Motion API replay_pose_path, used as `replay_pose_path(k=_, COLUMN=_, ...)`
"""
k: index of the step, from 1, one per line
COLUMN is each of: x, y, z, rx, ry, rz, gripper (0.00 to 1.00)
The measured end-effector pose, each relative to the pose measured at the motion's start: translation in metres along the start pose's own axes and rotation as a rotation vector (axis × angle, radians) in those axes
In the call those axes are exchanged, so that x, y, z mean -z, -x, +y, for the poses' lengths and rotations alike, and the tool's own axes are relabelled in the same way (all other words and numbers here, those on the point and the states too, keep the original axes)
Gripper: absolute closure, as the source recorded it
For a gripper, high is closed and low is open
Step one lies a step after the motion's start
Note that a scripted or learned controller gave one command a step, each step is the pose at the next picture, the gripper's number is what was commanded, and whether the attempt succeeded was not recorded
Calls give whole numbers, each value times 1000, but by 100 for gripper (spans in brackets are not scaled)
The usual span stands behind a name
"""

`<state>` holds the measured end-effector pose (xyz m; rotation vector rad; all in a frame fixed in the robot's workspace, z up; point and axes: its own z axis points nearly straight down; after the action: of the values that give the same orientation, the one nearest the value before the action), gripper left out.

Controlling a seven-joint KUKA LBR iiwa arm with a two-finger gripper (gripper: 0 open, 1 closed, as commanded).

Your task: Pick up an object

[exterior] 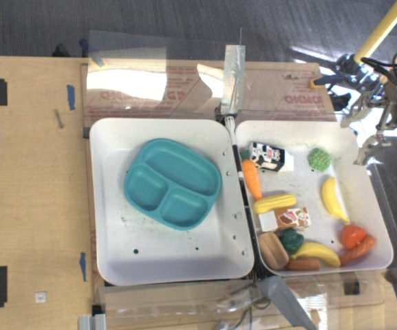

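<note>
At right edge, hand (376, 141) indistinct.

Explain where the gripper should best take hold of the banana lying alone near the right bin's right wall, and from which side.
Grip the banana across its thick middle, coming straight down from above. It lies flat, curved, its length running roughly top to bottom of the view, with bare bin floor either side, so the jaws should probably close across its narrow width, left to right. The tapering ends offer less hold, and the lower tip nears the tomato.
</note>
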<state>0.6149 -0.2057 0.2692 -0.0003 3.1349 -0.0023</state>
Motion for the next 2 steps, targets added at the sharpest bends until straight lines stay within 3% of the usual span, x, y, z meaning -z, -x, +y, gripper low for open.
replay_pose_path(k=1, x=-109, y=-8, z=14, rx=256, ry=5, rz=7, gripper=0)
replay_pose_path(k=2, x=-180, y=-13, z=-18, rx=211, ry=-1, rz=-6, gripper=0)
